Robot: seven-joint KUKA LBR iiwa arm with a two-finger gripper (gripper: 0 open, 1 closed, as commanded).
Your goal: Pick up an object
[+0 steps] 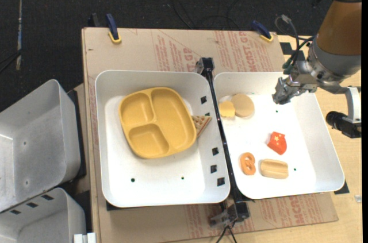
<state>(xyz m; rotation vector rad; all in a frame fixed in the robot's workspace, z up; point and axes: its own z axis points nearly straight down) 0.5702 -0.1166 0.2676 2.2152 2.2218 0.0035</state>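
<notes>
The robot arm (339, 29) has a fat, round orange part up top. Below that sits a grey ring. Thin black wires run beside it. Its small claw (284, 93) looks dark and grey.

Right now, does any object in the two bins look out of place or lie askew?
Yes. The yellow divided tray lies rotated, not square with the left bin. A small waffle-patterned wedge sits tucked against its right edge, apart from the other toy foods.

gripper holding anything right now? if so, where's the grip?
Nothing held. The gripper hangs over the right bin, apart from the round cookie and the strawberry.
</notes>
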